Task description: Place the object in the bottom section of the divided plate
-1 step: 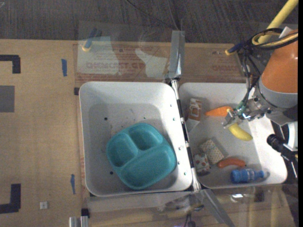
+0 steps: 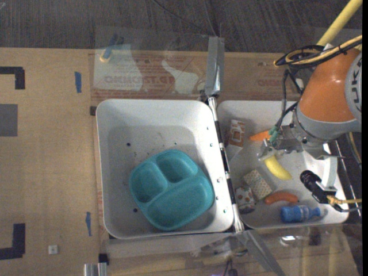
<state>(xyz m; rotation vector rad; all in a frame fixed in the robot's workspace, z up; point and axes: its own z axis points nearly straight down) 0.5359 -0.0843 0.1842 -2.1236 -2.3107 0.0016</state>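
Camera view: two white bins sit side by side on the bench. In the left bin (image 2: 109,154), a teal divided plate (image 2: 172,188) lies flat on the floor, slightly toward 5 o'clock of the bin's middle and turned at a slant. Its two small compartments face 11 o'clock and its one large section (image 2: 183,203) faces 5 o'clock.

The arm (image 2: 330,94), grey with its orange band, comes in from 3 o'clock and hangs over the right bin (image 2: 256,115). The gripper (image 2: 271,150) is low over the middle of that bin. Its tip is just at the 11 o'clock end of a yellow banana (image 2: 278,169). Whether it touches the fruit I cannot tell, nor whether the pincer stands apart or together; the wrist hardware blurs it.

The banana lies near the bin's centre, its length running from 10 o'clock to 4 o'clock.

Around it:
- a small printed carton (image 2: 236,133) at 10 o'clock, near the wall shared with the left bin
- an orange carrot-like piece (image 2: 259,135) just beside the carton, toward 3 o'clock of it
- a checkered packet (image 2: 257,184) at 8 o'clock
- a red-and-white patterned item (image 2: 245,198) beyond that, in the 7 o'clock corner
- a reddish sausage shape (image 2: 281,198) at 6 o'clock
- a blue bottle (image 2: 299,213) on its side at 5 o'clock, near the front wall
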